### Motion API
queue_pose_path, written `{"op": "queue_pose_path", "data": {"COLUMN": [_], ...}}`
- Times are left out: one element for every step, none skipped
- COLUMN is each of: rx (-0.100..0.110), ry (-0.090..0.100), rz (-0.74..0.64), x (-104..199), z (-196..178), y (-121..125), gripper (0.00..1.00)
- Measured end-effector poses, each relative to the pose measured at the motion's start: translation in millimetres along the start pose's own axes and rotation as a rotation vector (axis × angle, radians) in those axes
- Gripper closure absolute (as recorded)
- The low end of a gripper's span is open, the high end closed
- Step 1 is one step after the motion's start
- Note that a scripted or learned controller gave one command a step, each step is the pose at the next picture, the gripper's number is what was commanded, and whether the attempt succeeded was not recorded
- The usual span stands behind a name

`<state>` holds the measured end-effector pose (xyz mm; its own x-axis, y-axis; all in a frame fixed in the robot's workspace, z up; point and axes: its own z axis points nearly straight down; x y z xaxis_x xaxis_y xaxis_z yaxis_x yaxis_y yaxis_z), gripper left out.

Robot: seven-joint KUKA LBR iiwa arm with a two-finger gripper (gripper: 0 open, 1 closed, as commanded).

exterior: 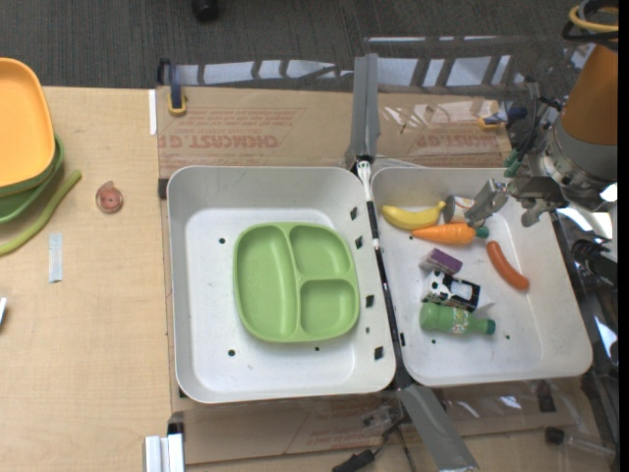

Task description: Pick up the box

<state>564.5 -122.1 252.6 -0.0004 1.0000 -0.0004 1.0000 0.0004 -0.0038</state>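
A small purple box (442, 261) lies near the middle of the right bin (550, 362). Just below it is a black-and-white carton-like item (453, 289). My gripper (509, 208) hangs over the bin's upper right part, above and to the right of the box and apart from it. Its fingers (485, 203) are spread open with nothing between them. The left finger is close to the leafy end of a carrot (447, 232).
The right bin also holds a banana (411, 214), an orange sausage (508, 265) and a green bottle (454, 320) lying on its side. A green divided plate (295, 281) sits in the left bin (197, 264). Orange and green dishes (22, 126) stand at far left.
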Motion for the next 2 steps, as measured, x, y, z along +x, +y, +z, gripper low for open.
{"op": "queue_pose_path", "data": {"rx": [0.002,-0.001], "ry": [-0.001,0.0], "rz": [0.001,0.295], "x": [-1,34], "z": [-8,50], "y": [0,52], "gripper": [1.0,1.0]}}
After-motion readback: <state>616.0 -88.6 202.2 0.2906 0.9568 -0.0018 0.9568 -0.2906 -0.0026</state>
